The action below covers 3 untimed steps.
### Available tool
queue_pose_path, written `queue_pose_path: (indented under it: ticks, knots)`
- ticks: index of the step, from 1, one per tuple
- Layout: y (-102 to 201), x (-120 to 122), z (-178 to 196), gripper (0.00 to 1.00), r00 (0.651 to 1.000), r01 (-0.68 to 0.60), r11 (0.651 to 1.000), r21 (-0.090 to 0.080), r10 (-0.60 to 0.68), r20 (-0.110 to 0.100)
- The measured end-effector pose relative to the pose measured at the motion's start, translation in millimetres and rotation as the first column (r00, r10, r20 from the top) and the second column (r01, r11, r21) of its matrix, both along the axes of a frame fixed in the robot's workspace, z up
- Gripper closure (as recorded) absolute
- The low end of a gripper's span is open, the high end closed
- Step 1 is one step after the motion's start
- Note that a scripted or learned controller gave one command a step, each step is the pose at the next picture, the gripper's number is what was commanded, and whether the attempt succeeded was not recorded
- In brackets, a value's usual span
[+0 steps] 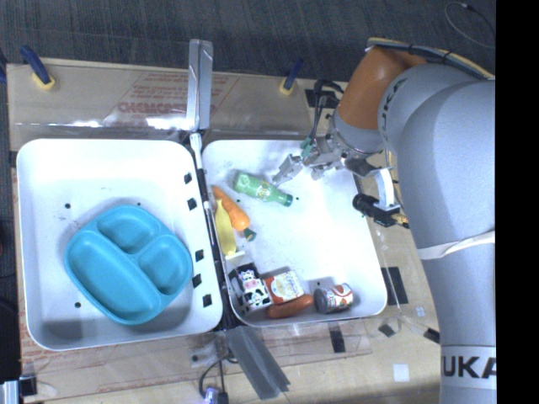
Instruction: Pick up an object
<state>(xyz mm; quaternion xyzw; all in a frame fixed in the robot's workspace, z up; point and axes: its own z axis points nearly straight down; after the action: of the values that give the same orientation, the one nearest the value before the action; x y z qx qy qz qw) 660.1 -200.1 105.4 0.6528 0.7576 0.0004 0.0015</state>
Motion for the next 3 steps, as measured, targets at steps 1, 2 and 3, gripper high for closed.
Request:
queue_pose_path:
  ticks: [1, 2, 3]
  knots:
    - [66, -3, -13, 0.00, 0.980, -0.199, 0.980, 0.001, 0.199, -0.004]
    - [69, -69, -13, 0.00, 0.938, -0.346, 0.938, 0.000, 0.346, -0.002]
    - [30, -24, -13, 0.00, 0.956, -0.294, 0.956, 0.000, 0.294, -0.003]
